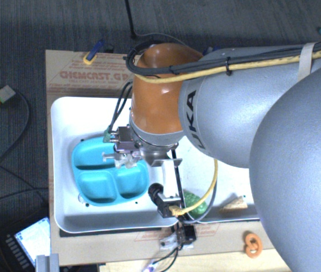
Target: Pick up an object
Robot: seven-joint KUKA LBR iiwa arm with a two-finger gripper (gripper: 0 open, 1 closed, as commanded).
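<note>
The grey arm (273, 129), smooth and rounded with a glossy orange band (155, 95), looms nearest the lens and covers most of the right bin (236, 183). Its tool (127, 152) hangs over the left bin (64, 152), at the right edge of a turquoise divided plastic tray (101, 171) with rounded compartments that lies in the bin's middle, white floor showing around it; whether the tool is parted or clenched cannot be told. A green object (197, 204) sits by the right bin's near wall.
</note>
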